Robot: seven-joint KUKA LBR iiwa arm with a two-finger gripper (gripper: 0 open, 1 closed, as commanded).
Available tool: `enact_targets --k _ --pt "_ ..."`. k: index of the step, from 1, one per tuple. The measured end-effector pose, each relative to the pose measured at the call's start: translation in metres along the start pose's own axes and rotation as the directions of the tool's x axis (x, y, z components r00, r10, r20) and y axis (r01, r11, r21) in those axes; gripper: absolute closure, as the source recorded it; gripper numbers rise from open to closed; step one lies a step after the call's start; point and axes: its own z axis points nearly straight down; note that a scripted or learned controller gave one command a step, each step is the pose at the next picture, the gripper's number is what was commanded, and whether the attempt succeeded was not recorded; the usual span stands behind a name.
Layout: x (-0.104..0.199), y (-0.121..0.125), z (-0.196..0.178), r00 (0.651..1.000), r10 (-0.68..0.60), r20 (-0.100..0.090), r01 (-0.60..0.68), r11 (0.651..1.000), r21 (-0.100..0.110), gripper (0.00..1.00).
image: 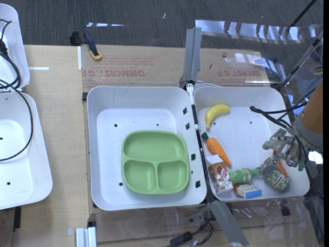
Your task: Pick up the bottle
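The green bottle point(242, 176) lies on its side near the front of the right bin point(241, 98), its neck pointing toward the arm. Touching its left end is a small white carton point(219, 178) with a red printed face, and just in front of it sits a little yellow and blue box point(248, 191). A green and red packet point(277, 180) rests just to its right. Farther back lie a carrot point(218, 150) and a banana point(216, 113). The gripper point(277, 157) hangs over the bin's right side, near the bottle's neck end and above the packet; whether it is open or closed cannot be told, and nothing is seen held. The left bin point(103, 107) holds a green divided plate point(155, 161).
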Motion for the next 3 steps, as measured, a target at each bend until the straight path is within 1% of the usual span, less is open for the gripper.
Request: enact_targets --k 1,2,3 --pt "0.001 0.0 0.071 0.99 -0.143 -0.003 0.143 0.99 0.0 0.0" --pt "-0.003 0.027 -0.029 0.876 -0.482 0.002 0.482 0.876 -0.001 0.0" --pt "0.004 0.005 0.07 0.697 -0.717 0.0 0.717 0.697 -0.002 0.0"
